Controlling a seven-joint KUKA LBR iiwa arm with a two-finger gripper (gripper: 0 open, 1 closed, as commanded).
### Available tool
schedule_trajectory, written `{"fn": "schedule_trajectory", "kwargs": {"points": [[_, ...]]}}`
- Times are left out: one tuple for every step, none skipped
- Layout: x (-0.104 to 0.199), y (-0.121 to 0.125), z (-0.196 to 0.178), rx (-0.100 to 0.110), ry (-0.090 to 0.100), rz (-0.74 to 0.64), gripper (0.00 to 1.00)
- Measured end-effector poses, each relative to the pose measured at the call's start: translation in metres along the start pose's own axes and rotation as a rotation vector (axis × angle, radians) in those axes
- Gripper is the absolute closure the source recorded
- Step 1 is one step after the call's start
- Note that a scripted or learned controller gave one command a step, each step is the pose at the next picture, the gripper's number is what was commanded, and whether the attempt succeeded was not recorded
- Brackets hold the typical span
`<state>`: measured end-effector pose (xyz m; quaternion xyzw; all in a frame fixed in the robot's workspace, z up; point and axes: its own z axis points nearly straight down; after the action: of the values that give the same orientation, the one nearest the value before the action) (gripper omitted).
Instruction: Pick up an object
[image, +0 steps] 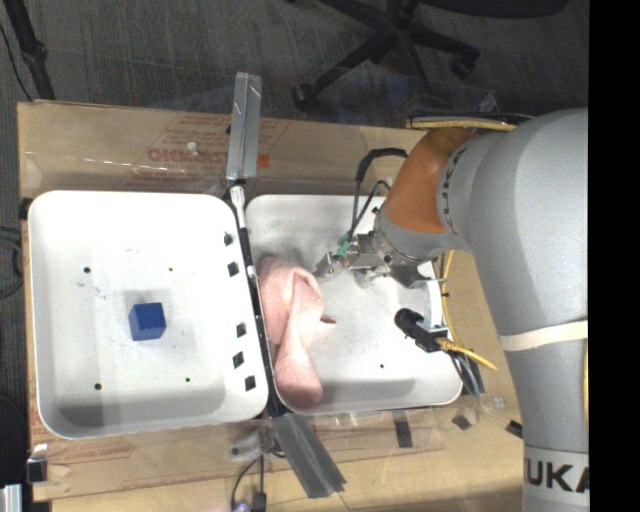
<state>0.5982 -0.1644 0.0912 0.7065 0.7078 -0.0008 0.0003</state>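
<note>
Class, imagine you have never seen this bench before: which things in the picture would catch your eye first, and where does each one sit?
The big grey arm with its orange band fills the right side, its gripper reaching down over the right bin. A crumpled pink cloth lies along that bin's left wall. In the left bin, a small blue cube sits alone, left of centre.

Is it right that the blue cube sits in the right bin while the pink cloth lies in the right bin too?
Not quite. The camera view shows the blue cube in the left bin. The pink cloth does lie in the right bin.
</note>
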Motion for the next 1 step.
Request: {"fn": "schedule_trajectory", "kwargs": {"points": [[0.0001, -0.0001, -0.0097, 0.003, 0.001, -0.004, 1.0]]}}
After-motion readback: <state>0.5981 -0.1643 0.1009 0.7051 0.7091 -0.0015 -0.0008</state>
